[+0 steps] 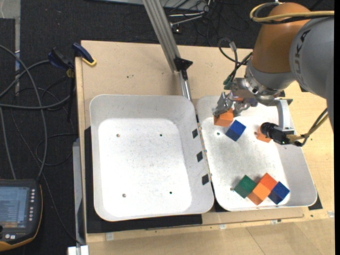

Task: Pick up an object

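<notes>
My gripper point(227, 110) hangs over the far left corner of the right bin point(303, 169). An orange block point(224, 119) sits right at its tip, partly covered by it; whether the block is gripped or just lying underneath is unclear. A blue block point(235, 130) touches the orange one on its near right side. A small orange piece point(263, 137) lies further right. At the bin's near edge a green block point(245, 186), an orange block point(262, 188) and a blue block point(279, 192) sit packed together.
The left bin point(101, 116) lies beside the right one, their rims meeting at the middle. A slanted metal bar point(162, 25) reaches down to the bins' far junction. A black part on the arm point(276, 133) hangs over the right bin.
</notes>
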Available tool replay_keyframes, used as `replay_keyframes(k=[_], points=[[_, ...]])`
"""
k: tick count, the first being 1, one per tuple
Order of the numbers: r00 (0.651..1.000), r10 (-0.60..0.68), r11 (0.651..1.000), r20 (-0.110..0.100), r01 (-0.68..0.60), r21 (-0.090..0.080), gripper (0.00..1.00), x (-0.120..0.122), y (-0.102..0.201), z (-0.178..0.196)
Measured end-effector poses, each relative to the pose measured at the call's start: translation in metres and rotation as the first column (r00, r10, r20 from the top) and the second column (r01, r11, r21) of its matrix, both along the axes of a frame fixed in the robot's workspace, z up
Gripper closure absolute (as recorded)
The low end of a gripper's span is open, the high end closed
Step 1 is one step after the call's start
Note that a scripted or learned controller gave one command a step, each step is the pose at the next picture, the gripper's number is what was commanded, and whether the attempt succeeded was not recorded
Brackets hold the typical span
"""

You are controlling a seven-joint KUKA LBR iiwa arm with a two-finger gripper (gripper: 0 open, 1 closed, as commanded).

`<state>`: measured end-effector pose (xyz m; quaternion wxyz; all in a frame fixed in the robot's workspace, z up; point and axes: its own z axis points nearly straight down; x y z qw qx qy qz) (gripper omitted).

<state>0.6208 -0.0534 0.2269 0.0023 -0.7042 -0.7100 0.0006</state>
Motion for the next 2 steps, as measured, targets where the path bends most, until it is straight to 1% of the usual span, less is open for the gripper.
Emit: replay_keyframes(k=[1,2], points=[[1.0,0.0,1.0,0.0,0.0,0.0,1.0,-0.014,0.051,-0.009],[1.0,0.001,1.0,0.0,-0.001,0.0,1.0,-0.036,0.107,-0.014]])
